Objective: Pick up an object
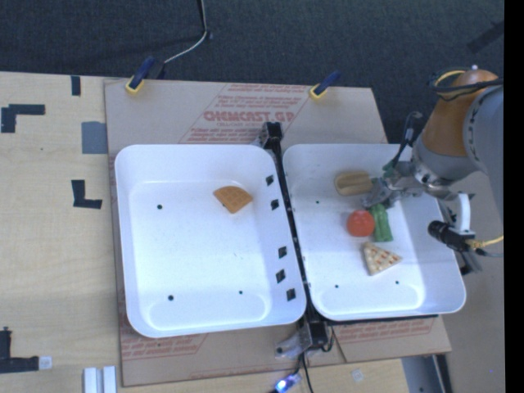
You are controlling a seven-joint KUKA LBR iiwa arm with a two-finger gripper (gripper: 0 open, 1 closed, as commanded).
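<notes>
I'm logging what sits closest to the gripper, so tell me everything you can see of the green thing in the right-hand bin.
The green object is a small, elongated, bright green piece, looking like toy plastic food; its exact shape is too small to tell. It lies flat on the floor of the right bin, running roughly up and down in the view. The red ball sits right against its left side, the wedge-shaped cracker piece lies just below, and the gripper is at its upper end.

Robotics lab bench. Two white bins (196, 244) sit on a cardboard sheet (246, 113) held by clamps (141, 74) at twelve o'clock. Industrial arm (463, 129) at three o'clock, black tape marks (82, 193) at nine.
</notes>
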